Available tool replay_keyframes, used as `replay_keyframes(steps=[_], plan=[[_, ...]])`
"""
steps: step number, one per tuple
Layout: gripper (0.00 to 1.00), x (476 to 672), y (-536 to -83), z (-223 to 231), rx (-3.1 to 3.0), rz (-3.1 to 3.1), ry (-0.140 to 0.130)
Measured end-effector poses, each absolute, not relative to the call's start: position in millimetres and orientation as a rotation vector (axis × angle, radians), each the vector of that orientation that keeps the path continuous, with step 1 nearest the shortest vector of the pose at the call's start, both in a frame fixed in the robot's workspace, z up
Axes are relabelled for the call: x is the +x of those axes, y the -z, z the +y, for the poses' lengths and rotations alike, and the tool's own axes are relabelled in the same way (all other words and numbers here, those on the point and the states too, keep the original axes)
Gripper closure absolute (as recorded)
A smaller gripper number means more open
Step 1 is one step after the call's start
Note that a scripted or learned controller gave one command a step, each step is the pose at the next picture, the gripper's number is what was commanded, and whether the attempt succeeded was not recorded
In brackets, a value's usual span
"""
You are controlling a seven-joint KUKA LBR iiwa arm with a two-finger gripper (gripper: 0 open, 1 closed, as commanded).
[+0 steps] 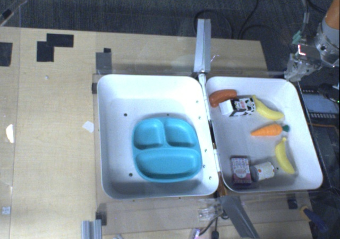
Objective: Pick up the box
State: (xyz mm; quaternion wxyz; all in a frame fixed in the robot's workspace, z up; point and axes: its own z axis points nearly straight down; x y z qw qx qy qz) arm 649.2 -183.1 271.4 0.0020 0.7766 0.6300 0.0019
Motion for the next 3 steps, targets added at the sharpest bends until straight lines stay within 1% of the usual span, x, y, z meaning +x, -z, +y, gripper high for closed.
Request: replay_keyframes(steps=[1,2,3], plan=[[1.0,608.0,-240,-145,2.433,1.982,-0.004],[1.0,670.3,-283,-185,2.373,2.049,-0.007],[1.0,669.9,-173,-116,2.55,1.832,-0.005]])
